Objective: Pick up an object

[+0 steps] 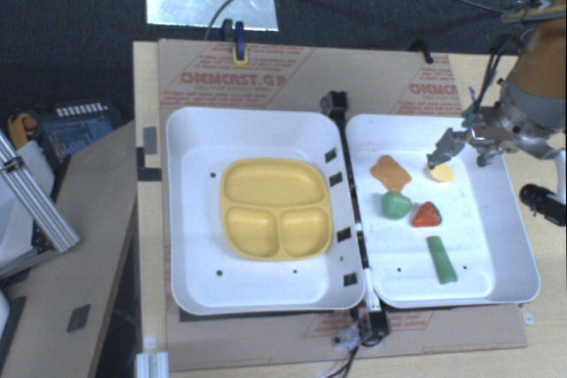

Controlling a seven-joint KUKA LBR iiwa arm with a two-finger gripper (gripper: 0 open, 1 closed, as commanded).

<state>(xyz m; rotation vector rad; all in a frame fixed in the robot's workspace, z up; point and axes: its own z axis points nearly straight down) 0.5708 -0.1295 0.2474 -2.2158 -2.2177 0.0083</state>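
Note:
The right bin (505, 217) holds several small toy foods: an orange piece (391, 173), a round green one (396, 205), a red one (426, 214), a long green stick (441, 259) and a small pale yellow piece (442, 175). My gripper (462, 157) hovers over the bin's upper right part, open, with nothing between its fingers. Its left fingertip (439, 158) is just above the pale yellow piece. The orange piece lies to the gripper's left.
The left bin (190, 190) holds a yellow divided plate (275, 208). A black divider with clips (347, 208) runs between the bins. A cable arcs over the bench's back, and a blue clamp (237, 40) sits at its far edge.

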